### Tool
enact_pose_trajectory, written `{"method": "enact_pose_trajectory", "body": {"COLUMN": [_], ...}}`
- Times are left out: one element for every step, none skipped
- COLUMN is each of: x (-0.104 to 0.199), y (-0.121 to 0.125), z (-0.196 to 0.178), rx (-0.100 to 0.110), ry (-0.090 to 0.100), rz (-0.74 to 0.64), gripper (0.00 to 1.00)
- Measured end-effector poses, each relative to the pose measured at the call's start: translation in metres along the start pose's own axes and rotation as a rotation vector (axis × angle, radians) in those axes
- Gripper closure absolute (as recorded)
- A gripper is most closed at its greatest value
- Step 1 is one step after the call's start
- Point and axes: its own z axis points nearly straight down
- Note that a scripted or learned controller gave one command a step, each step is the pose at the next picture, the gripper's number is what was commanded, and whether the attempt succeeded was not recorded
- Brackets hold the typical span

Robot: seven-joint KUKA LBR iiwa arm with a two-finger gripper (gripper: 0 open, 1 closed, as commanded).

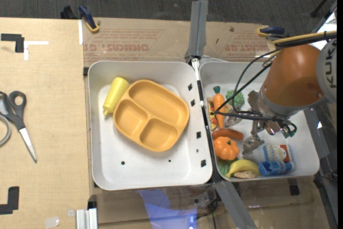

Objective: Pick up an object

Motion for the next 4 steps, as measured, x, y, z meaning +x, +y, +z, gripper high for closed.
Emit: {"method": "enact_pose_trajectory", "body": {"x": [0.035,0.024,0.007,-0.053], "y": [0.016,0.013,0.011,-0.041], "z": [-0.009,-0.004,0.0,-0.002], "rx": [0.02,0.008,0.001,0.003], "ry": [-0.037,-0.015,-0.002,-0.005], "rz": [0.067,-0.053,0.082,-0.128], "gripper": [0.0,0.0,0.0,0.0]}}
